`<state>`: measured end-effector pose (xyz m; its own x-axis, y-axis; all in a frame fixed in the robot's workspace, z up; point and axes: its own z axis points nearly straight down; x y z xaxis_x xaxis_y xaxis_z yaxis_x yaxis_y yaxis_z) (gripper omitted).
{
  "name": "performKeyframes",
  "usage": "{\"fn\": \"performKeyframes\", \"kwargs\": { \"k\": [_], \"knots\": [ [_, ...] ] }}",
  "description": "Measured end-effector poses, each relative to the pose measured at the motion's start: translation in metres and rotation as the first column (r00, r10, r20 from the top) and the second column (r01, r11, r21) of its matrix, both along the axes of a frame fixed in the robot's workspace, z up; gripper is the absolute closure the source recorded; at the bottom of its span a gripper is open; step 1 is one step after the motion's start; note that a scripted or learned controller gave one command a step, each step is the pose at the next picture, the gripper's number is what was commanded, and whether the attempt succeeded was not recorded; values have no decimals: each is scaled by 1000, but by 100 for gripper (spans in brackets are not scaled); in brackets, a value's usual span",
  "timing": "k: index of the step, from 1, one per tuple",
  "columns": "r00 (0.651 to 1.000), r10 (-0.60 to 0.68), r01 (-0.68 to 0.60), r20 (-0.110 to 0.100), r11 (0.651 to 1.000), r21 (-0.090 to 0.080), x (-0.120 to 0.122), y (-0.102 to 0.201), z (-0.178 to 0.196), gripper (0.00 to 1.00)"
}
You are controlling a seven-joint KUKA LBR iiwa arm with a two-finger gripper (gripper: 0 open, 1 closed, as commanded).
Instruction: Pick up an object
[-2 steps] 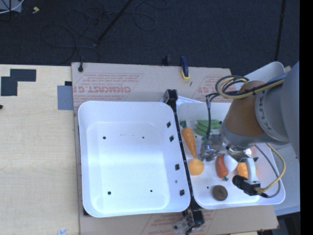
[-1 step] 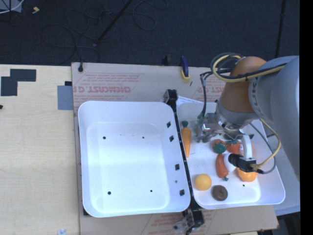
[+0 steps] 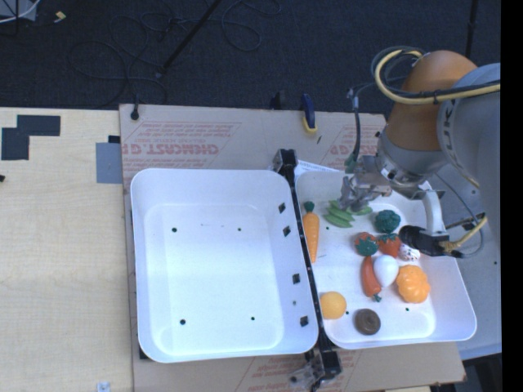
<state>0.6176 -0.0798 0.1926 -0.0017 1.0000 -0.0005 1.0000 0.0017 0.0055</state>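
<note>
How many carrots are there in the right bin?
2. One carrot lies along the left wall of the right bin. The other, redder carrot lies near the middle, beside a white object. The arm may hide more.

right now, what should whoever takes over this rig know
Gripper: low over the back of the right bin, at the green pea pod; grip not confirmed.
Also in the right bin: carrot, broccoli, red pepper, orange fruit, yellow ball, brown disc.
Done: nothing visibly lifted.
Left: secure one object and raise it.
</note>
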Motion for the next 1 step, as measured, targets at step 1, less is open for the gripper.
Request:
{"fn": "performKeyframes", "kwargs": {
  "k": [1],
  "knots": [
    [1000, 2, -2, -15, 1000, 1, 25, -8, -88, 100]
  ]
}}
